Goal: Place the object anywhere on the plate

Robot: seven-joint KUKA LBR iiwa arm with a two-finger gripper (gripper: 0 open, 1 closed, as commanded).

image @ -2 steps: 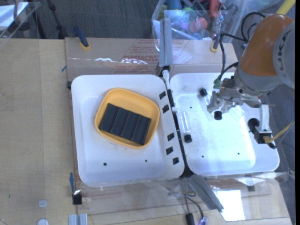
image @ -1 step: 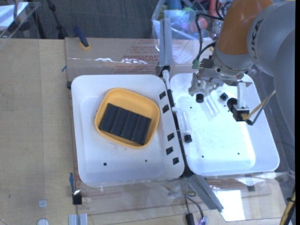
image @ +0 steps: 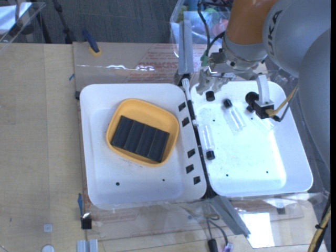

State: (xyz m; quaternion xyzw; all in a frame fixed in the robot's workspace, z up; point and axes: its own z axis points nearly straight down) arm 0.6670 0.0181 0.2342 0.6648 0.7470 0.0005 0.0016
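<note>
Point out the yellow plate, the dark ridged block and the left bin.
yellow plate (image: 169, 121): camera view, its bare right rim.
dark ridged block (image: 140, 138): camera view, its top face.
left bin (image: 131, 188): camera view, bare floor near front.

Robotics lab: taped-down white bins (image: 136, 193), loose cables (image: 215, 235), tripod legs (image: 58, 9).

Yellow plate (image: 143, 132), squarish with rounded corners, flat in left bin (image: 100, 182), turned slightly askew. Dark ribbed rectangular object (image: 140, 137) lying flat on plate, filling much of its centre.
</note>
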